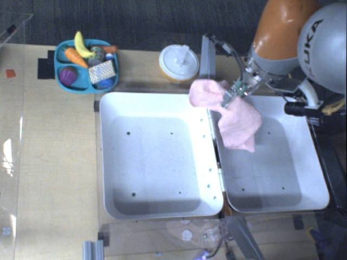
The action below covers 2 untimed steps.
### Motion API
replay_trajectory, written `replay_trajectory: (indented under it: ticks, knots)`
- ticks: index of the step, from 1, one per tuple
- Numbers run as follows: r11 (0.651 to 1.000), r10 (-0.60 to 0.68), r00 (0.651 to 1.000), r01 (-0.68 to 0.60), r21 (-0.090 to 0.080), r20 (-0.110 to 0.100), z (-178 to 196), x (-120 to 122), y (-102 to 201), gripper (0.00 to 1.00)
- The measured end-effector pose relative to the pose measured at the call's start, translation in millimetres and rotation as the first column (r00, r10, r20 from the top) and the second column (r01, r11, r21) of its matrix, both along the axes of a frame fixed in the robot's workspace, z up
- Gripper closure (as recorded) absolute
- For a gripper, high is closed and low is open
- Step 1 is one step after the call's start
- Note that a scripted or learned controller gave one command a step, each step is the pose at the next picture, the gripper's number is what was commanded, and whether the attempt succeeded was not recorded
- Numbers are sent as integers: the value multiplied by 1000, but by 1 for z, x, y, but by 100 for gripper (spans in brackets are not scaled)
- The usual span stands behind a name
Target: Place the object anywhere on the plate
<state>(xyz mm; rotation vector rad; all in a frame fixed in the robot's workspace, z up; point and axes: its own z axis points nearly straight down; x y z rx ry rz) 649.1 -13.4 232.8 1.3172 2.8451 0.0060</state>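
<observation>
A pink cloth hangs over the back left corner of the right bin, one end spreading across the divide between the bins. My gripper pinches the cloth near its top, shut on it, and the fabric droops from the fingers. At the back left of the bench, beyond the left bin, lies the blue divided plate. Toy food fills it: a banana, a carrot, a purple piece and a speckled block.
A white lidded cup on a yellow base stands behind the bins, between the plate and my gripper. A grey upright post rises just right of it. The arm's orange and grey body looms over the right bin's back edge.
</observation>
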Motion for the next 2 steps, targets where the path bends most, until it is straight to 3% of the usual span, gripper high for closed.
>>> replay_trajectory:
  ticks: [1, 2]
  knots:
    - [920, 391, 920, -391, -2, 1, -10, -2, 54, 100]
    - [694, 720, 694, -720, -5, 1, -17, -3, 109, 100]
